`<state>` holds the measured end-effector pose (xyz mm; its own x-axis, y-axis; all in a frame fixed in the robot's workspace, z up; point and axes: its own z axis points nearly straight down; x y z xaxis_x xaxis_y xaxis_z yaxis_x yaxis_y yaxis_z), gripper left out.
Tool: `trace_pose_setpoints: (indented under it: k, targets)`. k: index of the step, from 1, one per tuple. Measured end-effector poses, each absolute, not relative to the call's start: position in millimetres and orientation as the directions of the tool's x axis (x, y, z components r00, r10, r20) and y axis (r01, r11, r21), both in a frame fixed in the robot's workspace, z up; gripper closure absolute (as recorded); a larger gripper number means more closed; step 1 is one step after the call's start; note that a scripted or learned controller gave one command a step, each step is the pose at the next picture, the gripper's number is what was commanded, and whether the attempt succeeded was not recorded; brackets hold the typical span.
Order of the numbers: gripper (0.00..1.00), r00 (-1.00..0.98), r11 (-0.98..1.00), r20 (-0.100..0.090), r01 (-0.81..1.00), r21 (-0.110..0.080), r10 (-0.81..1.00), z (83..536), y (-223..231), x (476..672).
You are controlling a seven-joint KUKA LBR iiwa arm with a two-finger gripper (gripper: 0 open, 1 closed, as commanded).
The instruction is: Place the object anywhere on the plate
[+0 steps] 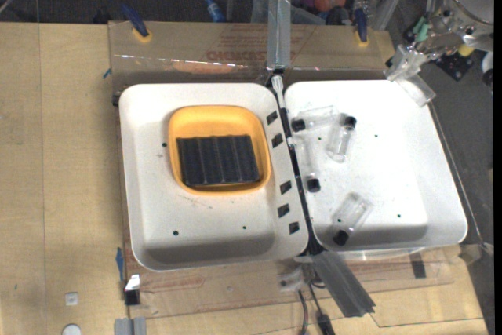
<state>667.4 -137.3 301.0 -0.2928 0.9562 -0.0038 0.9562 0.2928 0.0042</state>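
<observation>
Up at the upper right of the frame our gripper (pixel 413 59) hangs just past the far corner of the right bin (pixel 408 161), pale and partly blurred against the clutter, so we cannot tell its state. In that bin lie several clear plastic vials with black caps: one near the bin's upper left (pixel 314 121), one just beside it (pixel 340 140), and one toward the lower middle (pixel 348 214); any of these could be the object. We judge them light, rigid and smooth, round enough to roll or squirt out of a pinch, so we would take one across the middle of its barrel, square to its long axis. The left bin (pixel 149 192) carries the plate (pixel 217 119), a glossy yellow-orange dish with rounded corners and a raised rim, holding a dark ribbed insert (pixel 217 160).
</observation>
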Motion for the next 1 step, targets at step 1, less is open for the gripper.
trace_pose_setpoints:
  k: [1]
  targets:
    - [1.00, -0.497, 0.497, -0.005, 0.868, 0.005, 0.868, 324.1, -165.1, 667.6]
